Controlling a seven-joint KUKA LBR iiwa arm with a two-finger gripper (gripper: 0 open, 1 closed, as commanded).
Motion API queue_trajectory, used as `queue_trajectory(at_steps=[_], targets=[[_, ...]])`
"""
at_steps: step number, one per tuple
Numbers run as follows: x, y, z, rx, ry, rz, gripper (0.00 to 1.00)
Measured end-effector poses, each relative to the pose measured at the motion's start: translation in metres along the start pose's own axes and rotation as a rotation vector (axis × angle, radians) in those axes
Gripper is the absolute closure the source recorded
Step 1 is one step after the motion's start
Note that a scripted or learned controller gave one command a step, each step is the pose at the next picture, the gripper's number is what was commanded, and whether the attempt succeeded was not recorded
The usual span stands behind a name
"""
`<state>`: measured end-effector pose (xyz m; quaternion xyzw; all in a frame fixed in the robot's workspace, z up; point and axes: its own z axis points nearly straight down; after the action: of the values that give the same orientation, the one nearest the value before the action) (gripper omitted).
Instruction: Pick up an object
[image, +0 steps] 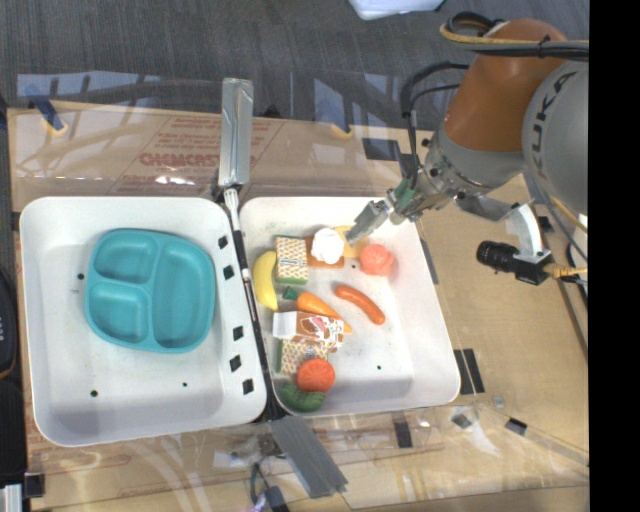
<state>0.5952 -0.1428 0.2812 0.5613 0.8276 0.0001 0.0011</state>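
Note:
My gripper (362, 226) hangs over the back of the right bin (430, 340), tilted down and to the left. Its tip is just right of a white ball (327, 243), which rests on an orange block (326, 259). A pinkish-red tomato (377, 260) lies just below and right of the tip. Nothing shows held in the gripper. Further forward lie a red sausage (358, 303), a carrot (314, 302), a banana (264, 280), a small carton (291, 258), a printed packet (308, 332), an orange-red fruit (316, 374) and a green item (300, 399).
The left bin (60, 380) holds a teal divided plate (150, 288). A ridge with black clips (243, 310) separates the two bins. The right bin's right-hand part is bare white floor (410, 340). A grey metal bar (236, 130) stands behind the bins.

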Motion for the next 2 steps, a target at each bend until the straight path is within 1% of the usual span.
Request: queue_trajectory(at_steps=[1, 2], targets=[[0.029, -0.008, 0.006, 0.005, 0.003, 0.05, 0.0], [0.074, -0.012, 0.092, 0.008, 0.004, 0.085, 0.0]])
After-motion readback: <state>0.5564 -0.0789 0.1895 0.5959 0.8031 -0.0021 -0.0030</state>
